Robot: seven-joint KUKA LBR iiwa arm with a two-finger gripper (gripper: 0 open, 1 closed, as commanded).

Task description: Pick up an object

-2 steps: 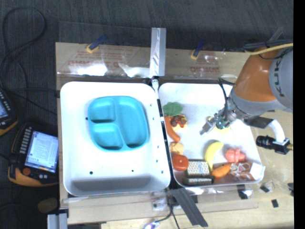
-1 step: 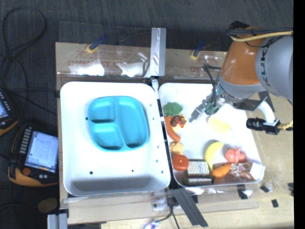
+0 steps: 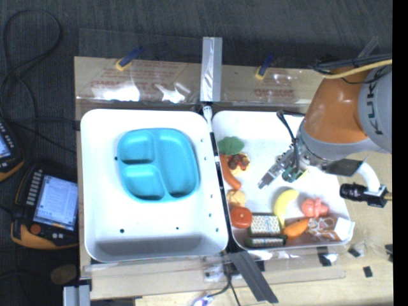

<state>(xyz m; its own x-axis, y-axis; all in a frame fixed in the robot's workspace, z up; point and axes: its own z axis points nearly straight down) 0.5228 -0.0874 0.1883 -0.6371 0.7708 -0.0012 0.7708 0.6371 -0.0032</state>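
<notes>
Orange and grey, the arm's wrist housing (image 3: pixel 344 123) covers the right bin's (image 3: pixel 255 123) upper right corner, so whatever lies beneath it cannot be seen. The gripper (image 3: pixel 275 173) hangs over the middle of that bin; its fingers are small, blurred slivers, and whether they are spread or pressed together cannot be told. Nothing shows between them.

Toy food crowds the bin's left and near edges: a green leafy piece (image 3: pixel 230 145), a dark reddish cluster (image 3: pixel 240 162), a carrot-like stick (image 3: pixel 231 174), a red tomato (image 3: pixel 240 217), a yellow banana (image 3: pixel 285 202) just below the gripper, a pink piece (image 3: pixel 313 208), an orange piece (image 3: pixel 296 227) and a patterned box (image 3: pixel 265 224). Several overlap, so their outlines are hard to separate.

A blue divided tray (image 3: pixel 157 163) sits in the left bin (image 3: pixel 95 228). Both bins rest on a brown bench (image 3: pixel 95 81) with clear plastic sheeting taped along the far side. Dark carpet (image 3: pixel 38 75) surrounds it, with cables and a handheld pendant (image 3: pixel 48 208) at left.
</notes>
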